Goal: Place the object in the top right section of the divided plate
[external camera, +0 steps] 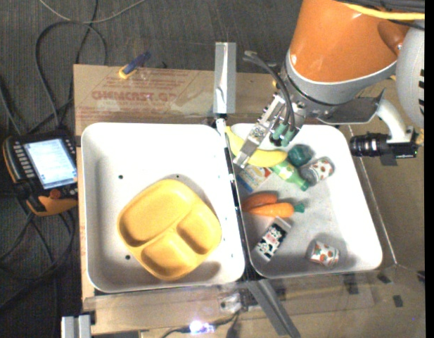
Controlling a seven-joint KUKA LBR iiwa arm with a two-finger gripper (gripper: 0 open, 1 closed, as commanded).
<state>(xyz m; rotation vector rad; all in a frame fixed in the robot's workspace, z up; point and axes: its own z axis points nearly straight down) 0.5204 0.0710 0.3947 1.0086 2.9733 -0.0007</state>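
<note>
Nearest the lens, up and right of the divided plate: grey arm point(357, 41) with broad orange band, reaching down-left. At its tip, gripper point(253, 145) just over the banana; open or clenched, cannot tell.

Readable writing: red print on the cardboard sheet point(139, 94) above the plate, roughly "CHEMCAST", second line too faint to read. Small blue-and-yellow item point(134, 64) on that sheet, unidentified. Black-and-white cow pattern on a small carton point(271, 239) right of the plate; no legible words. Left of the plate, outside the bins, a handheld pendant point(41, 162) with lit screen, text too small.

Banana point(262, 155) in the right bin point(364, 231), up and right of the plate, close to the wall shared with the left bin; long axis slanting from upper left to lower right, curved, partly covered by the gripper.

Divided plate point(171, 227), yellow, three sections, lying turned in the left bin point(104, 153).

Further right of the plate: carrot point(267, 204) lying nearly level, green top rightward; green bottle point(297, 176); two small printed cans point(321, 167) point(323, 253).
</note>
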